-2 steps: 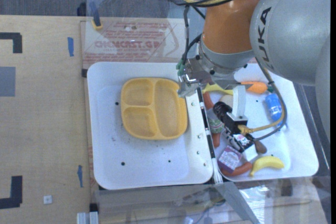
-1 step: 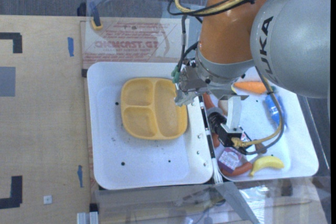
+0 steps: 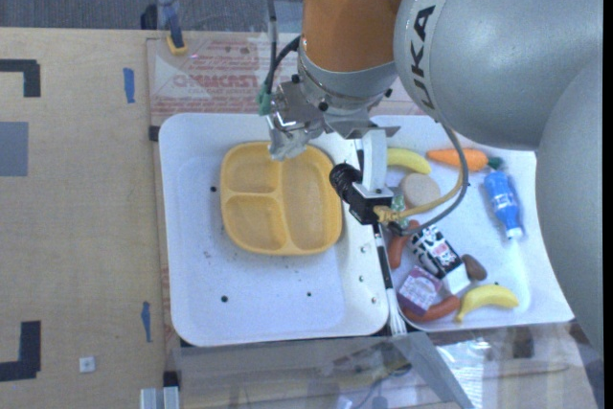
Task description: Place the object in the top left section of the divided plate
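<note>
Hand [image 3: 285, 141], grip unclear, over glossy yellow three-part plastic plate [image 3: 280, 198], rounded corners.

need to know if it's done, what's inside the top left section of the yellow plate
Bare yellow surface shows across most of that section of the divided plate. The gripper hangs over its top right corner, covering what lies there.

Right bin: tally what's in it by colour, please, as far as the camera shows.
Yellow: 2, banana and banana
Orange: 1, carrot
Blue: 1, tube
Beige: 1, round piece
Red-brown: 2, sausages and
Black-and-white: 1, carton
Purple: 1, packet
Brown: 1, small lump
Total: 10; the arm may hide more.
</note>
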Controlling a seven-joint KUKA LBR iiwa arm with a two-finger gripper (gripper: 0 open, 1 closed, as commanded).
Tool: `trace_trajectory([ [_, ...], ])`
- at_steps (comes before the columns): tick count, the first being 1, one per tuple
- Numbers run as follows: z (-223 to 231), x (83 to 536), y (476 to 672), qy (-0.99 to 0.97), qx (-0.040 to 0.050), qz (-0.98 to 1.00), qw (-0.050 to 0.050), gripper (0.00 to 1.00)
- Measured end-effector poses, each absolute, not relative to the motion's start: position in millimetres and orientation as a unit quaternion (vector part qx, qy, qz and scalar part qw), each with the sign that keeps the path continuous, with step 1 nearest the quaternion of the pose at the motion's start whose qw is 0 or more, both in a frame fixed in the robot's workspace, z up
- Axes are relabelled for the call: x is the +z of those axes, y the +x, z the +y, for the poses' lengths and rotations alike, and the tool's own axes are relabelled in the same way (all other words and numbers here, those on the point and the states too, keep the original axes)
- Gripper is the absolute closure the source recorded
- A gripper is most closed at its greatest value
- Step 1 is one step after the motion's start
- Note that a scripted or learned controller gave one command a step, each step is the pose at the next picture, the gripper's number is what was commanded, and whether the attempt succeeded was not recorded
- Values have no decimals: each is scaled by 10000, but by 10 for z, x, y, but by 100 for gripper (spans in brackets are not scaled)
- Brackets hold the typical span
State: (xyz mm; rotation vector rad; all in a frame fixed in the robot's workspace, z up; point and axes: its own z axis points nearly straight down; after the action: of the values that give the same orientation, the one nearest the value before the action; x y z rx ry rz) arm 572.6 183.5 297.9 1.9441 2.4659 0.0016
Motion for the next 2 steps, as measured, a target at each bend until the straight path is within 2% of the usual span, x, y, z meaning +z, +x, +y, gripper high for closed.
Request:
trace_trajectory([
  [1,1852,3085,5730,6177,12,7864,19,100],
  [2,2119,2323,5507,5947,-3,8039,-4,100],
])
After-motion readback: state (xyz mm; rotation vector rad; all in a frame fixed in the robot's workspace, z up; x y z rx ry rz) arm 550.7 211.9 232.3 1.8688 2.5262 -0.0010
